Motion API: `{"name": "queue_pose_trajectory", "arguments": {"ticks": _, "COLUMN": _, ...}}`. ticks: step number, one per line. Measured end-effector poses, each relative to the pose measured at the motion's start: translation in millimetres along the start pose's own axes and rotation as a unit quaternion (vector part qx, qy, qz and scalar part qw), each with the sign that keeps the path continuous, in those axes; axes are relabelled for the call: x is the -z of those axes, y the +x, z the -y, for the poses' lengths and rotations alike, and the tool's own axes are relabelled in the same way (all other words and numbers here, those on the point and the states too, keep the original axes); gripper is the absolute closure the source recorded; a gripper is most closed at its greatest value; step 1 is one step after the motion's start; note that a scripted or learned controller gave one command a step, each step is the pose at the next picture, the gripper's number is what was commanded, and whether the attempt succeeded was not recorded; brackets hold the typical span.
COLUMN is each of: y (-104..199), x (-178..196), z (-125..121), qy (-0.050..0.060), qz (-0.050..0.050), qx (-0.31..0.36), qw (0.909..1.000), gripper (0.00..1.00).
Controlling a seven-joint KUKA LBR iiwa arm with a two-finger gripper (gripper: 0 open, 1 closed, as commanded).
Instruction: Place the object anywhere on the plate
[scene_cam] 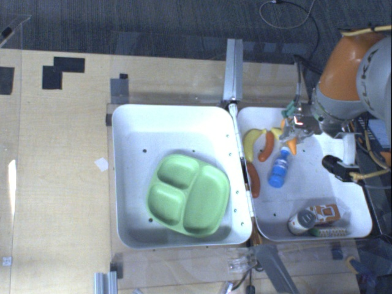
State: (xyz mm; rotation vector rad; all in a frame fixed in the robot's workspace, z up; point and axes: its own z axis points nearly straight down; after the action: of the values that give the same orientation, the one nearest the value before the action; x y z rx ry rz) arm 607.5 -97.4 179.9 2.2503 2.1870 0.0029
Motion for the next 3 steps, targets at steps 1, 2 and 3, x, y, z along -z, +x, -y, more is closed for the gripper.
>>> {"name": "queue_pose_trajectory", "arguments": {"ticks": 1, "y": 89.1, "x": 5.4, "z": 11.9, "qy": 0.0, "qz": -0.001, "qx": 0.055, "qw": 0.9985, "gripper": 1.0}}
{"name": "queue_pose_trajectory", "arguments": {"ticks": 2, "y": 180.6, "x": 5.0, "z": 47.0, "qy": 0.001, "qz": -0.001, "qx": 0.008, "qw": 1.0, "gripper": 1.0}}
{"name": "queue_pose_trajectory", "arguments": {"ticks": 3, "y": 180.4, "x": 5.1, "z": 46.9, "qy": 0.001, "qz": -0.001, "qx": 0.008, "qw": 1.0, "gripper": 0.0}}
